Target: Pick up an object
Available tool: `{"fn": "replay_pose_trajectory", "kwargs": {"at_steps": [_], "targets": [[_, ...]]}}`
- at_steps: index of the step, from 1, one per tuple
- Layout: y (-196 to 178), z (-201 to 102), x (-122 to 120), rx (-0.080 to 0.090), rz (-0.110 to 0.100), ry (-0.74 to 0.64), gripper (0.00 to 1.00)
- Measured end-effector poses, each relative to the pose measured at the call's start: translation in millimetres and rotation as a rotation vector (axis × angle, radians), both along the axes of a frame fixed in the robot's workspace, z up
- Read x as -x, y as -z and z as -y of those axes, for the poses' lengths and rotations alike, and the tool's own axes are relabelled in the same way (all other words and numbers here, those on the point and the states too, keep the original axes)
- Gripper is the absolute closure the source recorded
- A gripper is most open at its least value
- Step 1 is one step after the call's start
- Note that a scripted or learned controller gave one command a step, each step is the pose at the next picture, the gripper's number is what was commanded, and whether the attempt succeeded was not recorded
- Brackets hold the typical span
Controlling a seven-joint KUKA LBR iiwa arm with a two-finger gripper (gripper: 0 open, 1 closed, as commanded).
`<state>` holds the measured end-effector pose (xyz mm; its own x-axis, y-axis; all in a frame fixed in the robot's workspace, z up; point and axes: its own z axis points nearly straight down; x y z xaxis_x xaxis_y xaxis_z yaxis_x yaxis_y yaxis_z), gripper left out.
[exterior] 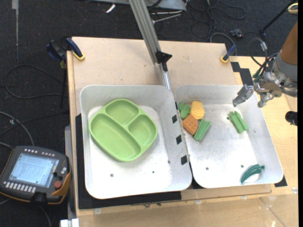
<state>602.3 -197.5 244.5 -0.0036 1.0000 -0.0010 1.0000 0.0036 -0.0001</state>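
At the far left, off the worktop point(118, 63), a teach pendant point(34, 173) with a lit screen lies on the dark floor. The left bin point(94, 178) holds a light green divided plate point(123, 129) with three compartments, lying flat near the bin's middle. A slanted aluminium post point(147, 25) comes down to the seam between the two bins.

In the right bin point(222, 176), close to its left wall, a small cluster sits together: a dark green piece point(184, 110), a yellow corn-like toy point(197, 110) touching it, an orange waffle-textured piece point(190, 124) just below, and a green bar-shaped piece point(202, 130) leaning against the orange one on its right. Further right lies a green bean-pod toy point(238, 121), slim and elongated, made of two parallel pods, lying flat on the bin floor and angled from upper left to lower right. In the bin's lower right corner a teal and white object point(252, 172) rests near the rim.

The end effector point(252, 99) hangs over the upper right part of the right bin, just above and to the right of the bean-pod toy in the view, not touching it. Its two fingers point(240, 97) are spread apart with nothing between them. The grey arm point(289, 65) enters from the right edge.
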Motion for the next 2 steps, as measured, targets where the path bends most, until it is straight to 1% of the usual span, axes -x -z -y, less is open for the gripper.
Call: {"fn": "replay_pose_trajectory", "kwargs": {"at_steps": [1, 2], "targets": [[-10, 0, -1, 0.001, 0.002, -0.003, 1.00], [131, 15, 6, -0.003, -0.008, 0.005, 1.00]]}}
